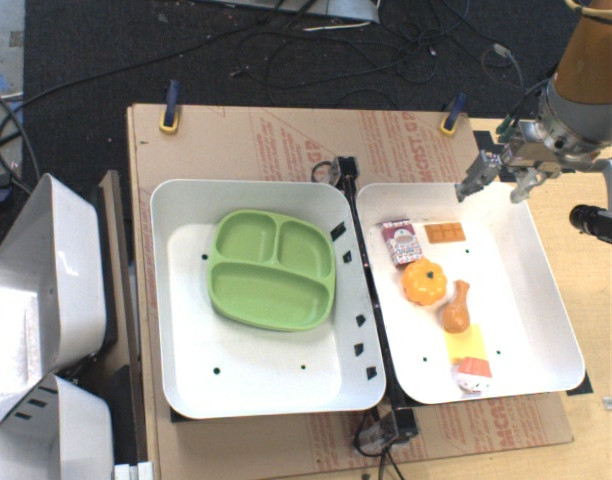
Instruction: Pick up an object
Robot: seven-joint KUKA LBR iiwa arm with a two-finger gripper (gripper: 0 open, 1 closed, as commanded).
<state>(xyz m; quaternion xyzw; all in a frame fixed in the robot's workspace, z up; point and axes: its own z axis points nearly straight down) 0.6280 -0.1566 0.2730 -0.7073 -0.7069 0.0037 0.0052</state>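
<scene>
Approach step, nothing picked yet. Gripper (pixel 496 180) hovers over right bin's (pixel 546 268) far rim, jaws spread, empty. Pumpkin (pixel 424 283) mid-bin, touching drumstick (pixel 455 308). Next: swing inward, descend, centre jaws over one item.

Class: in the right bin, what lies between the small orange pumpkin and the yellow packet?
A chicken drumstick lies between the pumpkin and the yellow packet, seen in the camera view.

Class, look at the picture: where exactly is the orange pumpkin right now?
The pumpkin lies in the right-hand bin, near its left side, just below the purple packet and beside the drumstick.
</scene>
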